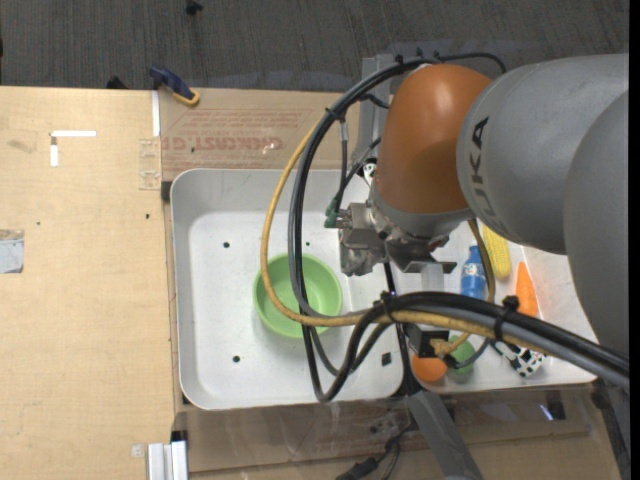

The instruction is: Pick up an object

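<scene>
1. the nearest candidate i can see is the green bowl (298, 294), lying in the left bin (210, 268), toward that bin's right side and well apart from its left wall. cables cross in front of part of it.

2. the other candidates sit in the right bin (560, 368): a blue bottle (474, 274), a yellow piece (495, 250) just beside it, an orange carrot-like piece (526, 290), an orange ball (429, 369) against something green, and a small black-and-white object (529, 361).

3. the gripper (362, 250) hangs under the orange wrist band, above the divide between the two bins, just right of the bowl.

4. i cannot tell how far the fingers are spread; the wrist and hoses cover them from this angle, and i see nothing between them.

5. my judgement: the pick is not made yet, and this is the approach over a target.

6. to do it well, if the bowl is the target i'd want one finger inside the rim and one outside, since the bowl is too wide to span.

7. risk as i read it: a thin rim can slip, and the cluttered right bin invites a nudge instead of a grasp.
</scene>
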Motion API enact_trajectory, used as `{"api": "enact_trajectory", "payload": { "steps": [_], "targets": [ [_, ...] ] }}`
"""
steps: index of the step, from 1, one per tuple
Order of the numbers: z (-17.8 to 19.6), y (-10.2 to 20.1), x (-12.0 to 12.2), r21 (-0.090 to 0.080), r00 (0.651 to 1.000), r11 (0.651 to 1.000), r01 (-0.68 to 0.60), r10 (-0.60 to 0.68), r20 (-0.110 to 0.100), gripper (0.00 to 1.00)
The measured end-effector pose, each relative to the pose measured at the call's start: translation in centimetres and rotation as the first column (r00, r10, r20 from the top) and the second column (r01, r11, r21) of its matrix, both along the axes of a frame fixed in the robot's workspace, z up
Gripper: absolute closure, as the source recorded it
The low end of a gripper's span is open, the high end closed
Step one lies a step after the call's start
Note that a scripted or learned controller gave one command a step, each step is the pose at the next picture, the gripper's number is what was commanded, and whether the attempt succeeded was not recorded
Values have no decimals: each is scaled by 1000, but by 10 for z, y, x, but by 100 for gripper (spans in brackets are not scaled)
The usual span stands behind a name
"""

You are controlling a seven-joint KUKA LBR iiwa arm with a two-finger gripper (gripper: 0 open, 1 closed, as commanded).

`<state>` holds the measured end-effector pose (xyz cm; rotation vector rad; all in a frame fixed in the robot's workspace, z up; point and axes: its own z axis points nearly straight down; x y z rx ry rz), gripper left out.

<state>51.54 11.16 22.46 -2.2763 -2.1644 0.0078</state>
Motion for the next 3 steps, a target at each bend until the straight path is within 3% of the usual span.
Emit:
{"api": "enact_trajectory", "payload": {
  "steps": [1, 2, 3],
  "targets": [
    [-111, 22, 52, 0, 1000, 1000, -6, 6, 0, 100],
    [20, 4, -38, 0, 998, 998, -62, 62, 1, 100],
    [67, 45, -5, -1, 998, 998, 70, -70, 2, 100]
  ]
}}
